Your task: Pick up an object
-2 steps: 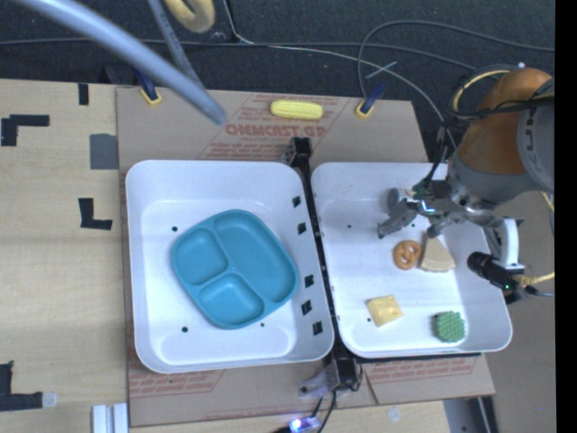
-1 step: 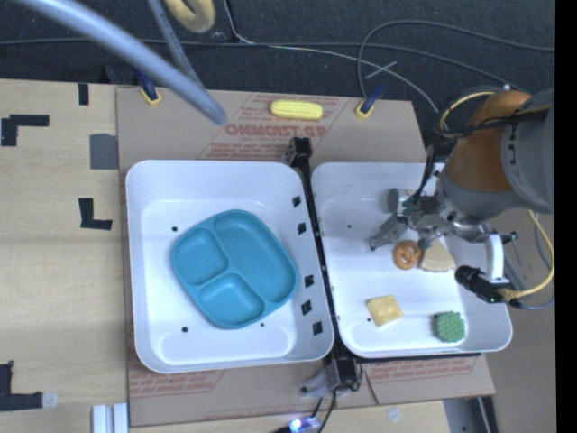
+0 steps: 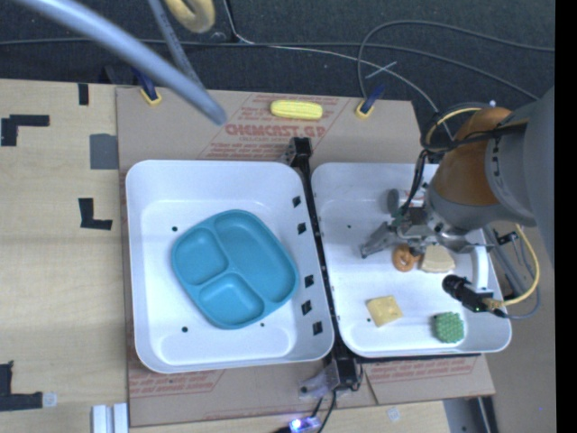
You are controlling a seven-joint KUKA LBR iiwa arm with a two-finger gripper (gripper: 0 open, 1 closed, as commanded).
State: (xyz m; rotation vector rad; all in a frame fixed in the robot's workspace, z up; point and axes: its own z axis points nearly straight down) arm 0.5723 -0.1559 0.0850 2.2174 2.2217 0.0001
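Over on the left, the shallow white left bin [image 3: 144, 242] carries a blue 3-compartment plastic tray [image 3: 233, 267]. Behind the bins, a yellow corn-shaped toy [image 3: 296, 110] lies on the cardboard-covered tabletop [image 3: 252, 124]. Moving right, the white right bin [image 3: 361, 188] holds a pale yellow cube [image 3: 384, 310] and a green textured ball [image 3: 447, 327]. The hand [image 3: 406, 242] is down beside a small orange object [image 3: 405, 259] and a beige chunk [image 3: 437, 260]; I cannot tell its grip.

Two white bins [image 3: 144, 188] on brown cardboard [image 3: 252, 129] printed with red lettering. Light blue divided plate [image 3: 233, 267]. Pale yellow block [image 3: 384, 310], green dotted piece [image 3: 447, 327], small orange lump [image 3: 405, 259], cream piece [image 3: 437, 260]. Yellow item [image 3: 296, 109] on the cardboard. Grey arm [image 3: 532, 165] banded orange. Pale wood bench [image 3: 45, 269] marked with black shapes.
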